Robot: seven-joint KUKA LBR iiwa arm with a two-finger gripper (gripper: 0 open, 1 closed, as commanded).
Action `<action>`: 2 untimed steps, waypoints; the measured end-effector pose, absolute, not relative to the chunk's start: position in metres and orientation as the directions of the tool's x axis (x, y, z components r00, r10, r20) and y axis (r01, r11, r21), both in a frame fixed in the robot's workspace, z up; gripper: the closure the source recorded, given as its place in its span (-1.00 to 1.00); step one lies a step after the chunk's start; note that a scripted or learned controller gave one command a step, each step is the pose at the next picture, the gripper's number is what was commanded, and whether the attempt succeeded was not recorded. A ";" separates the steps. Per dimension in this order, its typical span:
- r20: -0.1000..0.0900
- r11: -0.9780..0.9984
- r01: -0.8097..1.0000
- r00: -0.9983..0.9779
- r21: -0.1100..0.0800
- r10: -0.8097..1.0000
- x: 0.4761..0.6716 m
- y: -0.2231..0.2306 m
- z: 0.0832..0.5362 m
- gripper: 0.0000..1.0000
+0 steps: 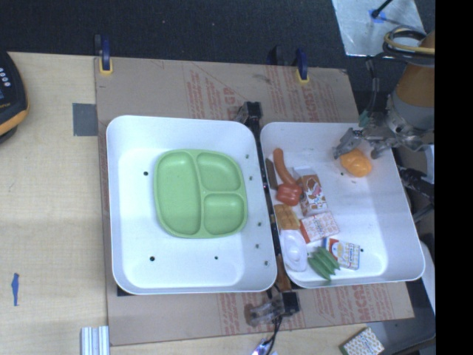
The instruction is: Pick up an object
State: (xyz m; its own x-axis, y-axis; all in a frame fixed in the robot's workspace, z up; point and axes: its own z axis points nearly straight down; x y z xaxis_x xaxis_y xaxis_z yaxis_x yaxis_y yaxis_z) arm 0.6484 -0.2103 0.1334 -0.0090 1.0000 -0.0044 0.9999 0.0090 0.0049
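Note:
My gripper [361, 151] hangs over the far right part of the right bin [384, 220], its two fingers spread open. An orange fruit [357, 163] lies just in front of the fingertips, slightly narrower than the gap between them. I cannot tell whether the fingers touch it. Along the bin's left side lie a brown sausage [279, 165], a red pepper [290, 194], small printed cartons [313, 193], a white piece [294, 248] and a green vegetable [321, 264].
The left bin [133, 257] holds a green divided plate [199, 193]. Black clamps [251, 112] sit where the two bins meet. Cables and the arm's base [414, 87] crowd the right bin's far right corner.

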 end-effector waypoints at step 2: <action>-0.002 0.010 1.000 -0.010 -0.002 1.000 0.657 -0.212 0.104 1.00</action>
